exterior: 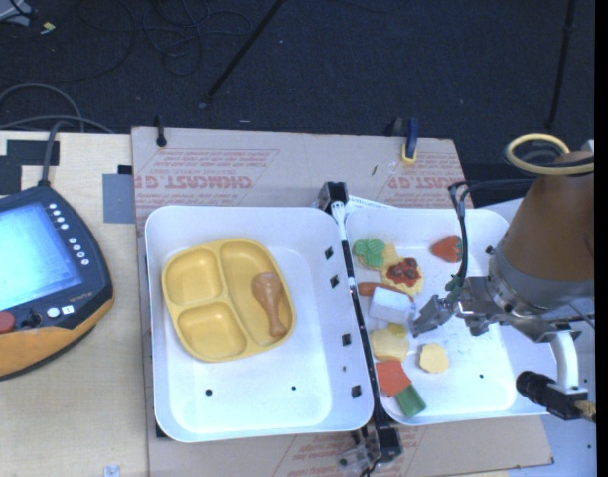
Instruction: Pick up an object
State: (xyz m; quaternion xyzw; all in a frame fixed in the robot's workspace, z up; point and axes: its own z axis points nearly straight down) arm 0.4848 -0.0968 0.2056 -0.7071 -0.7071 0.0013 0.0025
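My gripper (430,313) hangs low over the middle of the right bin (483,381), reaching in from the right. Around it lie toy foods: a white block (389,304) just to its left, a pale yellow piece (389,342) below that, and a yellow round piece (433,359) under the gripper. A green broccoli piece (370,252), a pizza slice (403,273) and a red piece (446,248) sit farther back. An orange-red block (392,376) and a green block (411,400) lie near the front edge.
The left bin (175,386) holds a yellow divided plate (225,299) with a toy drumstick (271,301) in its right compartment. A teach pendant (41,276) lies on the bench at far left. A divider (349,306) separates the bins.
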